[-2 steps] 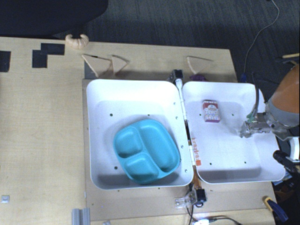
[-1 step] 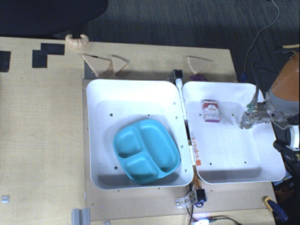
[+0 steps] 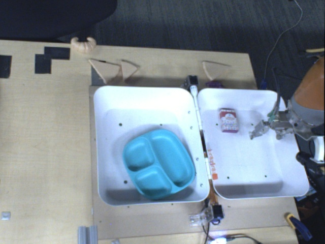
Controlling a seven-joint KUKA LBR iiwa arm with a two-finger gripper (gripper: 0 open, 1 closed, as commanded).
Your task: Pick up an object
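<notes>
Pale wooden bench (image 3: 45, 151) under dark carpet bears two white bins. Left bin (image 3: 109, 136) holds a blue divided plate (image 3: 159, 162). Right bin (image 3: 254, 179) holds a small red box (image 3: 229, 120); the gripper (image 3: 260, 129) hovers near it, fingers slightly apart, empty.

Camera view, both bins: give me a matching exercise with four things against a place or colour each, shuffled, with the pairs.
Things:
1. divided plate
2. small red box
3. gripper
4. orange band

Descriptions:
A. lying in the right bin, near its far wall
B. on the arm, at the view's right edge
C. blue, lying in the left bin
D. over the right bin, right of the box

Pairs: 1-C, 2-A, 3-D, 4-B
</notes>
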